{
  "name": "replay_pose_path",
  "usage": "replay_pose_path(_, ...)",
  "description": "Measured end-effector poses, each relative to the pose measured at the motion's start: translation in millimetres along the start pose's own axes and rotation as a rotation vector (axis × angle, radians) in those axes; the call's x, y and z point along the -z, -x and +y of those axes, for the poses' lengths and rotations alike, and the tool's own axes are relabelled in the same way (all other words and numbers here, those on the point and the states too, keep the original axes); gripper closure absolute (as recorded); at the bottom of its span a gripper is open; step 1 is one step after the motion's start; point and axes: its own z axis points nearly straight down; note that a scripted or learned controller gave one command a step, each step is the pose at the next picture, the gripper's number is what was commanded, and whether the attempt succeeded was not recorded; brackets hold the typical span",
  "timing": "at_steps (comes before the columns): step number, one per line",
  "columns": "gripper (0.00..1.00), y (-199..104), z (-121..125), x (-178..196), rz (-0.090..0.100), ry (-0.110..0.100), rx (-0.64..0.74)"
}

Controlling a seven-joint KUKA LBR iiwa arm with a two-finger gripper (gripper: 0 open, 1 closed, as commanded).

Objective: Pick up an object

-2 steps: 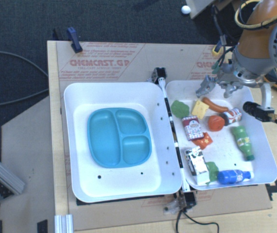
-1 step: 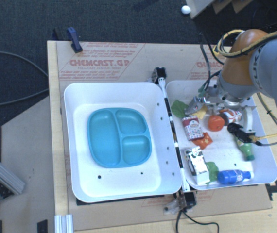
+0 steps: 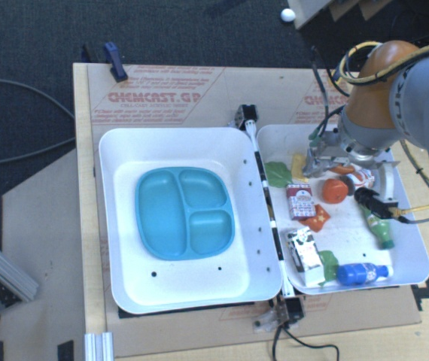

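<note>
Pincer point(image 3: 324, 162) on the grey arm hangs low over the far end of the right-hand shallow white bin point(image 3: 418, 256), close to that bin's far edge. Its tip sits among the clutter, so whether it is open or closed cannot be told, and nothing can be seen in its grip. Just beside it, toward the bin's middle, lies an orange round object point(image 3: 335, 191), and a small yellow piece point(image 3: 299, 164) lies just on its other side, toward the bin's left wall. A flat green leaf-shaped item point(image 3: 277, 174) rests against that left wall. A red and white small packet point(image 3: 301, 201) and a crumpled orange-red wrapper point(image 3: 318, 218) lie near the bin's middle. A green bottle-shaped item point(image 3: 383, 232) lies toward the right edge. In the near left corner a white carton with dark print point(image 3: 305, 250) touches a green block point(image 3: 327, 262), and a blue plastic bottle point(image 3: 361, 274) lies along the near edge. On the bench point(image 3: 162, 96), the left-hand white bin point(image 3: 117, 156) holds a blue divided plastic plate point(image 3: 186, 211) at its centre.
</note>
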Motion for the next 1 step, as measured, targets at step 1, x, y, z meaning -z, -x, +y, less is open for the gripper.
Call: replay_pose_path(1, 0.00, 0.0, -0.1, -0.2, 0.000, 0.000, 0.000)
